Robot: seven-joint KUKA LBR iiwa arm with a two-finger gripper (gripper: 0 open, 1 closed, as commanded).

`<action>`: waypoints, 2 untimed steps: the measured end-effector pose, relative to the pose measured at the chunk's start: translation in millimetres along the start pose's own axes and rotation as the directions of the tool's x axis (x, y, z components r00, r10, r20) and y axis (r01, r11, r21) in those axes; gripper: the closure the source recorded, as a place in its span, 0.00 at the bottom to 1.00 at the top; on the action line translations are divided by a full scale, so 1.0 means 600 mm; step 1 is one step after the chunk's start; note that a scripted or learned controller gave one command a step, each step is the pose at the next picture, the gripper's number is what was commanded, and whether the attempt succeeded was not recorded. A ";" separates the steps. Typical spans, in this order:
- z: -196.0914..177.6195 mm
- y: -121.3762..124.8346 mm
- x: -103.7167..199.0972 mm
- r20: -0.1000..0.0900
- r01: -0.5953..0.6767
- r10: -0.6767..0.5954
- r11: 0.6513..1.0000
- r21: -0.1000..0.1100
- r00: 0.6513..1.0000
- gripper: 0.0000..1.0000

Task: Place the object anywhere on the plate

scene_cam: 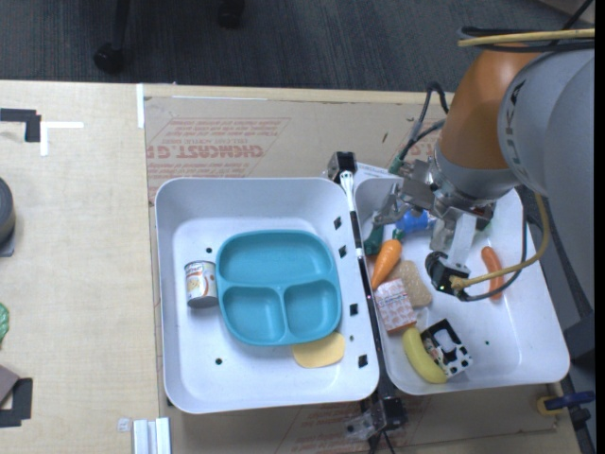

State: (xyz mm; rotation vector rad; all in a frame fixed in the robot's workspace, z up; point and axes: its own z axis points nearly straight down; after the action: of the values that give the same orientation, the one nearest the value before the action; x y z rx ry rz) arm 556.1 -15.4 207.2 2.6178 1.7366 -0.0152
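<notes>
One small can (200, 283) stands in the left bin (170, 348), just left of the blue plate (279, 285). There is one plate, and it has three parts. One flat yellow piece (319, 352) lies by the plate's near right corner.

Right of the plate is the second bin (510, 339). In it lie one orange carrot (384, 259), one red and white packet (394, 306), one brown block (412, 283), one banana (419, 356), one black and white thing (446, 346) and one red sausage (492, 268), farthest from the plate.

The claw (408, 206) hangs right of the plate, by the carrot's top. I cannot tell if it is open or closed. One small blue thing (412, 222) sits right at the claw, bright blue, partly hidden, well apart from the plate
</notes>
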 end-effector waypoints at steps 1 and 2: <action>0.027 -0.022 0.009 -0.005 -0.082 0.082 0.997 0.000 0.997 0.00; 0.014 -0.020 0.007 -0.003 -0.078 0.078 0.997 0.000 0.997 1.00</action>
State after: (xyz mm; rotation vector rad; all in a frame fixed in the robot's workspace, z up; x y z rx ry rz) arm 546.9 -6.8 199.1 2.6842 1.6340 -0.0115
